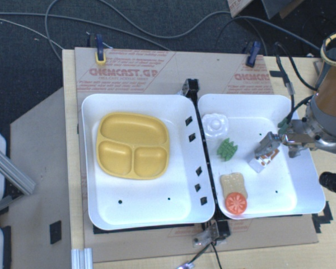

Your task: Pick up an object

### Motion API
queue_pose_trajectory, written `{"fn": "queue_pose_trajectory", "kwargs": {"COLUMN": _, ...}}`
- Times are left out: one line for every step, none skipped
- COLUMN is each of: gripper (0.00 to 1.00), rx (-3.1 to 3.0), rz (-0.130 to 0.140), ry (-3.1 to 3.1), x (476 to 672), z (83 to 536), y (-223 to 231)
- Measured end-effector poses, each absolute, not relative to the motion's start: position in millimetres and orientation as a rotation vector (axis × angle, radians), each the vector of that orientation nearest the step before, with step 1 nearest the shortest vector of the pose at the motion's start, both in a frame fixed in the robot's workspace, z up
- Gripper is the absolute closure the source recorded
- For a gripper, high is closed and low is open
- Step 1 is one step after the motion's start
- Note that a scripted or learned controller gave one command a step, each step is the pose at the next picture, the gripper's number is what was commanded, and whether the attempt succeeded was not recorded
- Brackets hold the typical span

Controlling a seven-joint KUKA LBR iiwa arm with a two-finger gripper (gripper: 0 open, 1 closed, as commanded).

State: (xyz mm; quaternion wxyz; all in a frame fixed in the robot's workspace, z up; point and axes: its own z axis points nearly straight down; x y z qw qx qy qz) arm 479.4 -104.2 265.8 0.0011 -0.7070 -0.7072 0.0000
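Note:
My gripper (265, 154) hangs low over the right bin (280, 198), right of its middle, on the grey arm that comes in from the right. A green leafy toy (228, 149) lies about 60 px left of the gripper. Behind that sits a clear white round lid (214, 123). A tan bread slice (233, 182) lies toward the bin's front, and a red tomato slice (236, 204) rests against its front end. Small brown and white patches show at the gripper's tip; I cannot make out whether anything is in it.
The left bin (101, 206) holds a yellow three-compartment plate (133, 144). A black divider with clips (197, 150) runs between the bins. Blue clamps (101, 46) (252, 52) grip the board's far edge, and cables cross the dark floor behind it.

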Motion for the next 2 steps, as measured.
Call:
{"fn": "queue_pose_trajectory", "kwargs": {"gripper": 0.0, "rx": -2.217, "rz": 0.005, "ry": -2.216, "x": 479.8, "z": 224, "y": -102}}
{"fn": "queue_pose_trajectory", "kwargs": {"gripper": 0.0, "rx": -2.217, "rz": 0.005, "ry": -2.216, "x": 482.3, "z": 181, "y": -102}}
